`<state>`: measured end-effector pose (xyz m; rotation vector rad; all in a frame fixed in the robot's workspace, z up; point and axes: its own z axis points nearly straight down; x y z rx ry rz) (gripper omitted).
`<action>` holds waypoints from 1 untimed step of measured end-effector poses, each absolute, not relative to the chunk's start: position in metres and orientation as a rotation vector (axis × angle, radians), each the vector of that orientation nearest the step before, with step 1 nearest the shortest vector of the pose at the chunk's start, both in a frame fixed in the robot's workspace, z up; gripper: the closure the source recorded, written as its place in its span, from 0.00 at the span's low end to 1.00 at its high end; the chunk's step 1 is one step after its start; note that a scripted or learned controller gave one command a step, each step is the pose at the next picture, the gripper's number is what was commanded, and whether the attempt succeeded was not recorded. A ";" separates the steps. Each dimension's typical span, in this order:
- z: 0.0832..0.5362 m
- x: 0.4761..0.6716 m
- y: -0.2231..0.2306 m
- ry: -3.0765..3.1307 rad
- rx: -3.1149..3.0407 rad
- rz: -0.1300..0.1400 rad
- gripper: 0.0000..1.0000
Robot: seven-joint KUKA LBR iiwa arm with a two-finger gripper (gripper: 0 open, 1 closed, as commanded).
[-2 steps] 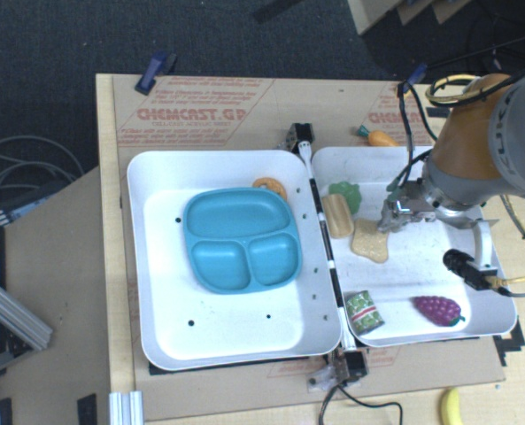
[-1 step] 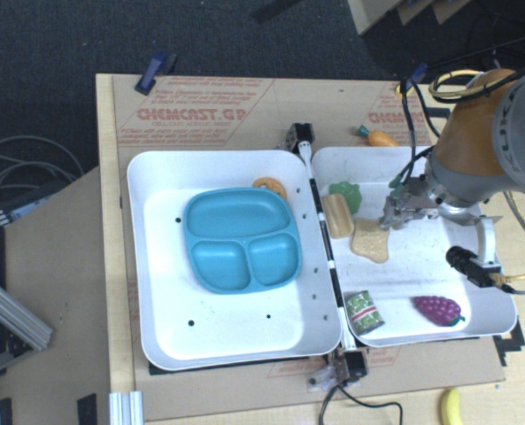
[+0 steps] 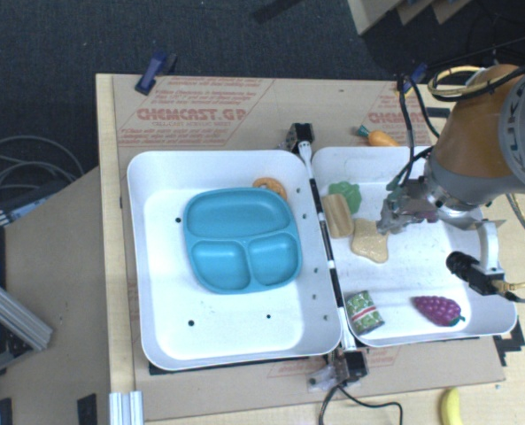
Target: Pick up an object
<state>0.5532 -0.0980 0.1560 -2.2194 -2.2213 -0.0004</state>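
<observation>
Your tool [image 3: 393, 223] hangs low in the right bin [image 3: 474, 330], its tip dark and foreshortened from this angle; you cannot tell whether it is released, clenched, or grasping anything.

Nearest the camera, along the bin's front wall, a small green-and-white packet [image 3: 363, 312] lies close to the divider, and a purple bunch of toy grapes [image 3: 437, 309] sits to its right, well apart from the tool.

The likeliest target is the pale tan, flat piece [image 3: 370, 241], irregular in outline and resembling a slice of toy bread. It lies just beside the tool, below and to the left of it in the view, and the tip appears to meet or overhang its upper right edge. Its long axis runs roughly front to back, tilted slightly. A short shift toward the divider would probably centre the tool over it.

Just past it, a tan block [image 3: 337, 214] rests with its long axis also front to back, touching or nearly touching the flat piece. Behind that sits a green leafy toy [image 3: 345, 194].

Across the divider, the left bin [image 3: 156, 326] carries a blue sectioned plate [image 3: 243, 238] with a small orange-brown ring [image 3: 270, 186] at its far rim. Farthest back, an orange carrot-like toy [image 3: 382, 137] lies on the surface [image 3: 209, 113] outside the bins.
</observation>
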 end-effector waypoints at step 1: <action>0.156 0.553 -0.098 -2.221 -2.219 0.000 0.00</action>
